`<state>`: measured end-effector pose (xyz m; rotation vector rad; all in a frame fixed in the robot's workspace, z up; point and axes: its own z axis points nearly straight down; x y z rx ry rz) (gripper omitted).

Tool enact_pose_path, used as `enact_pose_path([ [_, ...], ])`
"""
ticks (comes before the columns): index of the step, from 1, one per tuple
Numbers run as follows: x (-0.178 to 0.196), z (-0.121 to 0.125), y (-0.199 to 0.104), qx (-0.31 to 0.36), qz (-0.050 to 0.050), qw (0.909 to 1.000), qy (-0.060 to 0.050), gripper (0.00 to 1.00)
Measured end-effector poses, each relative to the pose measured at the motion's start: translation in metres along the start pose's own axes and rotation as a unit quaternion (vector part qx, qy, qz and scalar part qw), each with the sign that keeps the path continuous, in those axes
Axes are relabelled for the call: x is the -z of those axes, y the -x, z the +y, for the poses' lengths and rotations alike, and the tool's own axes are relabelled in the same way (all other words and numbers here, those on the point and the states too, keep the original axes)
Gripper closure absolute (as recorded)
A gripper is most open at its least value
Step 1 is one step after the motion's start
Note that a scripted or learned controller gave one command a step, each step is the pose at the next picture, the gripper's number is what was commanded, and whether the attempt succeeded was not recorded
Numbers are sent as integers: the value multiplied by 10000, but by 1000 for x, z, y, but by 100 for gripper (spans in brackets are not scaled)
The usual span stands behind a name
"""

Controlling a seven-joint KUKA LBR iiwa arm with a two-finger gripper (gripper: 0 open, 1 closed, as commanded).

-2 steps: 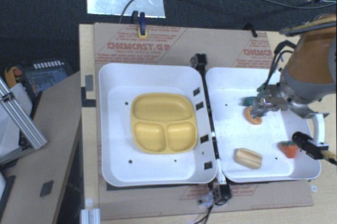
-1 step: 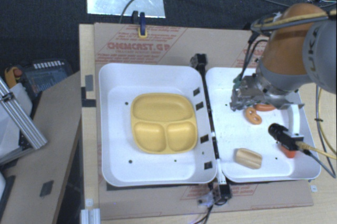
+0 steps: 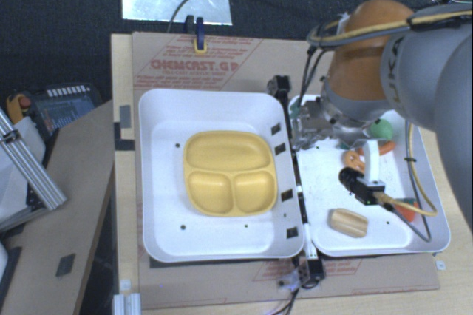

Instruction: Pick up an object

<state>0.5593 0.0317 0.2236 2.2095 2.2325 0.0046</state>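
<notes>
My gripper hangs low over the far left part of the right bin, close to the wall between the two bins. The arm's grey and orange wrist covers much of that bin's far end. A green object peeks out from behind the wrist at the far right. An orange object lies just right of the gripper. A tan block rests near the bin's front edge. A thin orange-red piece lies at the right front.
The left bin holds a yellow divided tray in its middle. Black clips line the wall between the bins. Both bins sit on a cardboard sheet.
</notes>
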Motion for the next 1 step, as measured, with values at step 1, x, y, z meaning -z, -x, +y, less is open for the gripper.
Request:
enact_pose_path([
  [1,-9,16,-46,-9,-3,10000,0,100],
])
